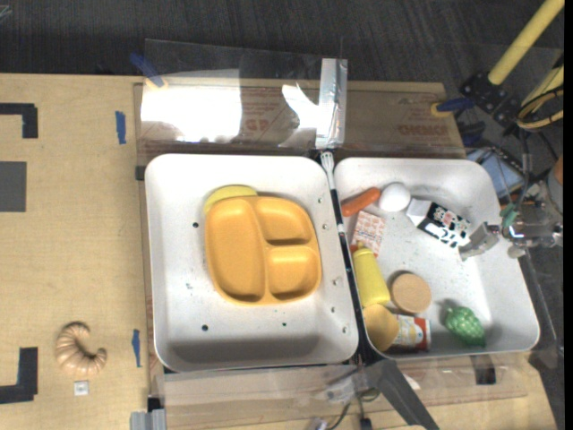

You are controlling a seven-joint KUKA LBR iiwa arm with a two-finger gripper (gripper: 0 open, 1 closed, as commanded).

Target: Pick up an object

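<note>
Glossy plastic tray (261,247), matt cardboard bench (72,240)

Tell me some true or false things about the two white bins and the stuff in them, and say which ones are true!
1. The orange divided tray lies in the left bin. True.
2. The green toy sits in the left bin. False: it is in the right bin, near its front right corner.
3. The yellow bottle lies along the right bin's left wall. True.
4. The carrot lies outside both bins. False: it is in the right bin, near the back.
5. A croissant lies on the bench, left of the bins. True.
6. The gripper holds the green toy. False: it is apart from the toy, near the black and white box.
</note>
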